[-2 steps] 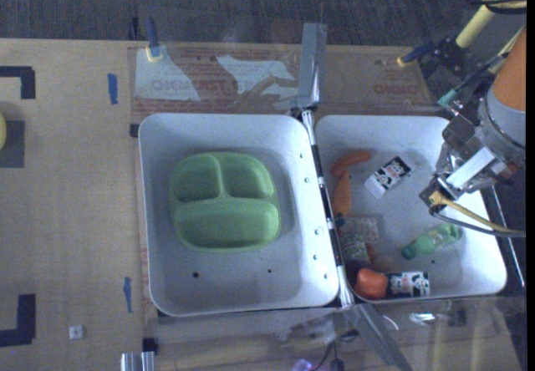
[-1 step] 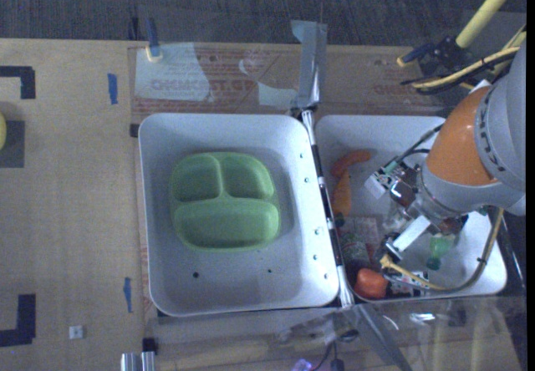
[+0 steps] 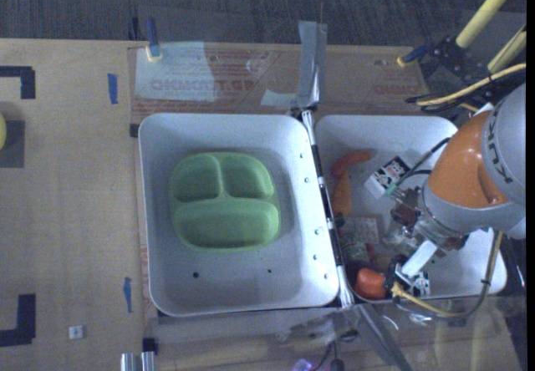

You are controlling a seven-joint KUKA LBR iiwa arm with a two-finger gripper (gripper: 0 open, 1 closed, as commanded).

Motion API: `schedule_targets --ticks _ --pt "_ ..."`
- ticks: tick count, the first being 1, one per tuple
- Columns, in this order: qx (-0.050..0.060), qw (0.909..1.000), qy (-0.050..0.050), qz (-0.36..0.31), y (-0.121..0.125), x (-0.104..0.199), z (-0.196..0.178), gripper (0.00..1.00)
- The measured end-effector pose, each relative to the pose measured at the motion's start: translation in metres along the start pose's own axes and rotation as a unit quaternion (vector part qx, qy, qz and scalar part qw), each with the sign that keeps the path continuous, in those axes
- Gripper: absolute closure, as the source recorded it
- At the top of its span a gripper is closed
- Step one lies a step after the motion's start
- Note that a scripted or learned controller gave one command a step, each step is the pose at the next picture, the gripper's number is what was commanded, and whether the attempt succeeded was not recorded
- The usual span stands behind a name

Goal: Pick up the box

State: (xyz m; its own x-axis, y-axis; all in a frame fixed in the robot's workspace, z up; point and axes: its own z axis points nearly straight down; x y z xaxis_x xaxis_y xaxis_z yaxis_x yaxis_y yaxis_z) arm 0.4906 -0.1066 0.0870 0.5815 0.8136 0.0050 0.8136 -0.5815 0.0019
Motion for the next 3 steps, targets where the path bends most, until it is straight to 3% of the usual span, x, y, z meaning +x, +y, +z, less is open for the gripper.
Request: schedule_targets --ticks 1,2,3 --pt "0.003 0.9994 -0.003 -0.034 -0.026 0.018 -0.096 1.0" --pt "0.002 0.9999 -0.004 0.015 0.054 0.018 -0.154 1.0" --pt "0.004 0.9996 -0.003 -0.029 -0.005 -0.001 -0.029 1.0"
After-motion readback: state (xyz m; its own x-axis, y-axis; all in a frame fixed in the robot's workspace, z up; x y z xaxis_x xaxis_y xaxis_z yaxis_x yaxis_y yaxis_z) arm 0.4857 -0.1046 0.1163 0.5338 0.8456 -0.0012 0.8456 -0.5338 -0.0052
